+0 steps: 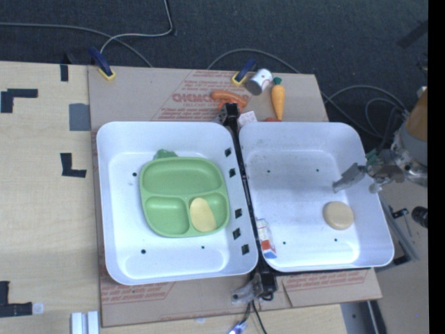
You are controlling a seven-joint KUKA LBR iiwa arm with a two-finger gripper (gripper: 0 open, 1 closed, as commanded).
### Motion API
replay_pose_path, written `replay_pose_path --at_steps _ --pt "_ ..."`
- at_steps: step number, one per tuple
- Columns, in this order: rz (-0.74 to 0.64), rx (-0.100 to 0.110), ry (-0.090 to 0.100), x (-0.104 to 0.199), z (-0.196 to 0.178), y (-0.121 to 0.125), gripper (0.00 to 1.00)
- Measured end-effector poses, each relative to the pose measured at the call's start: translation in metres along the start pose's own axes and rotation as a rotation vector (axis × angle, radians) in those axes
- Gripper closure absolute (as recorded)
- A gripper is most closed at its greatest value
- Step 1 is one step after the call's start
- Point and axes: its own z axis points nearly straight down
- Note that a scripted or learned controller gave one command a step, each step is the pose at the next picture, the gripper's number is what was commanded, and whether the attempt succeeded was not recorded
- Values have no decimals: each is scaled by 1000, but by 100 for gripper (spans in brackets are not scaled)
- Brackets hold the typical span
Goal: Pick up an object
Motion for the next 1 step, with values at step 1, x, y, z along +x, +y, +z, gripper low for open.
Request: replay_pose_path --at_steps 1 --pt "-1 2 2 0 79 -21 0"
